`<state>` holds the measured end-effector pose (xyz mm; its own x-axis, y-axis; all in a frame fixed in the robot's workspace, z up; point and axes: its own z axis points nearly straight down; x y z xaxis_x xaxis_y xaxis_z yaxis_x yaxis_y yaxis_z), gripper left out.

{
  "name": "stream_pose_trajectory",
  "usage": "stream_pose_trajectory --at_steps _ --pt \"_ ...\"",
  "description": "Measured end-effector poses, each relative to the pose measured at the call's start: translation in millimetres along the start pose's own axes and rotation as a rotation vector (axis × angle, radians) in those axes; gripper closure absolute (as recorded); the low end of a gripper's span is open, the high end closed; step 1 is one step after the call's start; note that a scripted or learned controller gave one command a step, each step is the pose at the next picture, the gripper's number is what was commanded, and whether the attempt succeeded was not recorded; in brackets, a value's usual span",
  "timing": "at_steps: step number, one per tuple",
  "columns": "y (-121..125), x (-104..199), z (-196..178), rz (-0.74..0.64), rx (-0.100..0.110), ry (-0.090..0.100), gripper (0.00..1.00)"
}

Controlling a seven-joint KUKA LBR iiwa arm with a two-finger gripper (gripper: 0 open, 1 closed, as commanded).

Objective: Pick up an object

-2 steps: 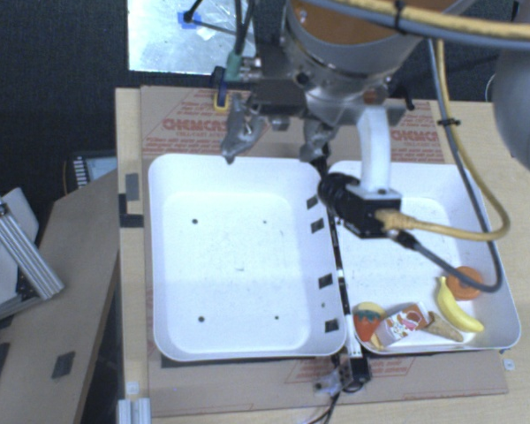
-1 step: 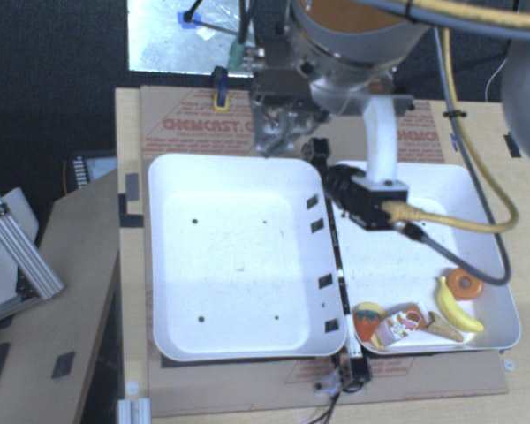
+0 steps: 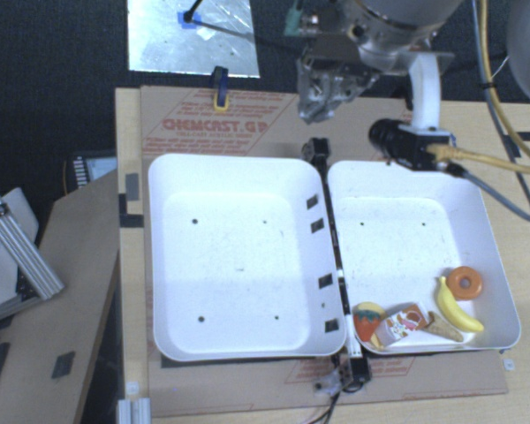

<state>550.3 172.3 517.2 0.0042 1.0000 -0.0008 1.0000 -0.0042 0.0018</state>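
1. Gripper (image 3: 322,104) hangs above the bench behind the two bins, over the cardboard (finger state: cannot tell, blurred).
2. Right bin (image 3: 397,193) front corner: banana (image 3: 455,309), orange ring (image 3: 465,282), small carton (image 3: 402,325), orange-red toy (image 3: 368,321), clustered close together.
3. Left bin (image 3: 230,170) sits alongside.

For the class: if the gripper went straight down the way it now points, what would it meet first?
Probably the brown bench board just behind the two white bins, not the toys; the gripper hangs above that strip, though depth is unclear from this slanted view.
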Motion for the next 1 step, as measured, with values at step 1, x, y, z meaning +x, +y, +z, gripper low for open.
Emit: stream_pose_trajectory --at_steps 1 --pt "23.0 -66.3 34.8 0.000 0.001 0.000 1.00"
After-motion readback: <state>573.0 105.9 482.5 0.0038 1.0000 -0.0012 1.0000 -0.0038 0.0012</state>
